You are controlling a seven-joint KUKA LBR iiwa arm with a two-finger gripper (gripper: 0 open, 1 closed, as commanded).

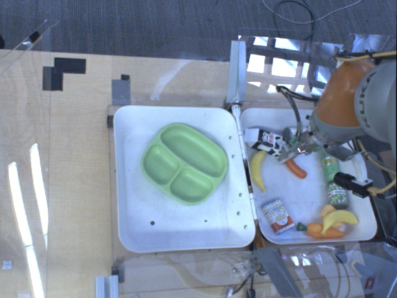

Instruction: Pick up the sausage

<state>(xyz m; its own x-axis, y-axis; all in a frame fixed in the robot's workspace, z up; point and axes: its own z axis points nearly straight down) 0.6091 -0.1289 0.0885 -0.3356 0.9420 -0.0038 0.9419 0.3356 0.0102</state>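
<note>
The gripper (293, 150) is partly masked by the wrist, so I cannot tell its state. The sausage (297, 169), a short glossy red-orange cylinder, lies just below it, right of the curved yellow banana (257, 170).

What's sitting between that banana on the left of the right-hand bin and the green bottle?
In the camera view, the red-orange sausage lies on the bin floor between the banana and the green bottle, just below the tool.
</note>
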